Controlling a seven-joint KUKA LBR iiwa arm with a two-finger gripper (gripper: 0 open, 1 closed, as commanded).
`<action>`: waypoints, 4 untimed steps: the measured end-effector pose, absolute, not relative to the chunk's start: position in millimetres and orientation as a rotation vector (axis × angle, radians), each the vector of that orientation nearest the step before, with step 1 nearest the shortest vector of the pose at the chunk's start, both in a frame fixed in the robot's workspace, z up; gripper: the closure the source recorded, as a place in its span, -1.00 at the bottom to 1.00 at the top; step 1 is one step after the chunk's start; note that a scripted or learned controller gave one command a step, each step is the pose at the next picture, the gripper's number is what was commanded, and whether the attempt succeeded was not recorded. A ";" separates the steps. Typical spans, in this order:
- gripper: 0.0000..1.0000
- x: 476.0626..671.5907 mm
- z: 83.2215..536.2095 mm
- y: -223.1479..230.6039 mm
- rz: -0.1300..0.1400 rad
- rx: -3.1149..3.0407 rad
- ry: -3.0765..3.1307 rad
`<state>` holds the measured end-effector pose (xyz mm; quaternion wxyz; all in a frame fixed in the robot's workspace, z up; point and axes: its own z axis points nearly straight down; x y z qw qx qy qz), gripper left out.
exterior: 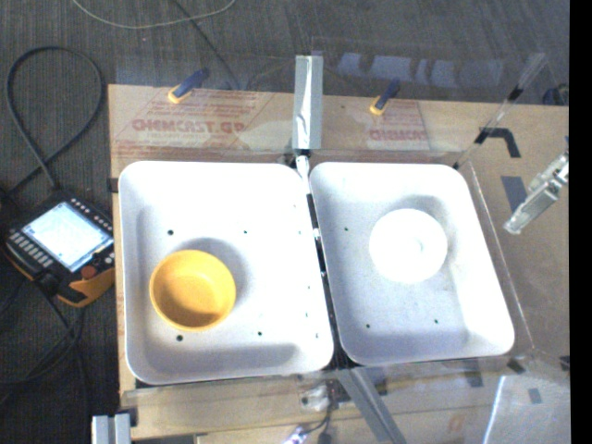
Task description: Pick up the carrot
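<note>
Left bin (pixel 139 202): shallow white plastic tray holding a round yellow bowl (pixel 192 289) at its near-left.
Right bin (pixel 481 248): a flat white round plate (pixel 408 245).
Carrot: cannot tell where.
Gripper: state cannot be told.
Risk: a grab likely closes on nothing.

A dark grey carpet (pixel 388 17) covers the floor across the top and down the left of the frame. A thin pale cable (pixel 157 12) loops over it at upper left, and a thick black cable (pixel 32 109) curves down the left side to a handheld control pad (pixel 63 248) with a lit screen at the left edge. The wooden bench (pixel 222 123) fills the middle, with clear panels (pixel 546 276) along its top and right edges. Light is even and soft.
</note>
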<state>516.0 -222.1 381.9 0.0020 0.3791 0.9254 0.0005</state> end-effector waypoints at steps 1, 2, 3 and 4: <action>-1.00 484.9 255.6 -222.6 0.002 0.881 3.014; -1.00 522.4 371.5 -200.4 0.002 0.590 3.083; -1.00 506.5 268.3 -223.3 0.000 0.290 3.125; -1.00 508.9 351.8 -222.6 0.000 -0.065 3.136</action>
